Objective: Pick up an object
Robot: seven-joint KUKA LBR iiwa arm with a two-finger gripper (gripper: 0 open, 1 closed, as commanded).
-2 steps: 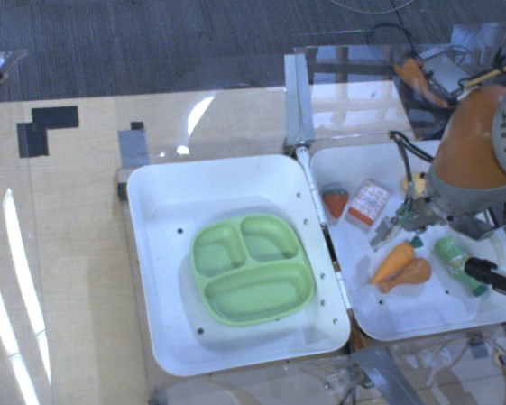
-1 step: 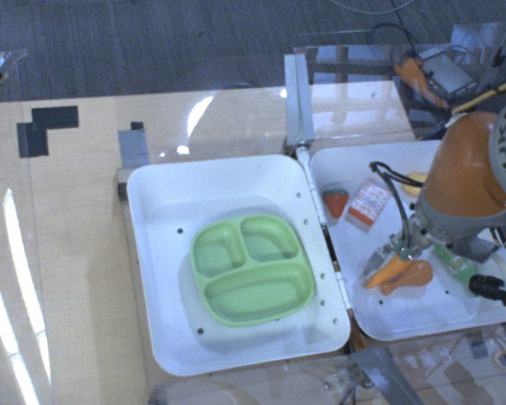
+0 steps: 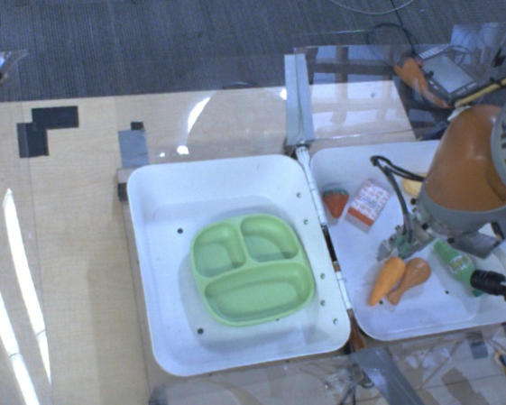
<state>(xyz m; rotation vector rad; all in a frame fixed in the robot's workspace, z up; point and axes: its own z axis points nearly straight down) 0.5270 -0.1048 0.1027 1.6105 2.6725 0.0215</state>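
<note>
In the right bin [image 3: 375,319] an orange carrot [image 3: 384,281] lies beside a brownish-orange oblong item [image 3: 413,276]. My gripper [image 3: 398,247] hangs low over the upper ends of these two, reaching in from the right under the orange-banded wrist. Farther back in the same bin sit a red strawberry [image 3: 336,203] and a small red-and-white box [image 3: 368,204]. A green bottle-like object [image 3: 454,259] lies right of the gripper, partly under the arm.
The left bin [image 3: 169,343] holds a light green divided plate [image 3: 251,268]. A raised rim separates the two bins. Cables and clutter lie beyond the bench at the upper right.
</note>
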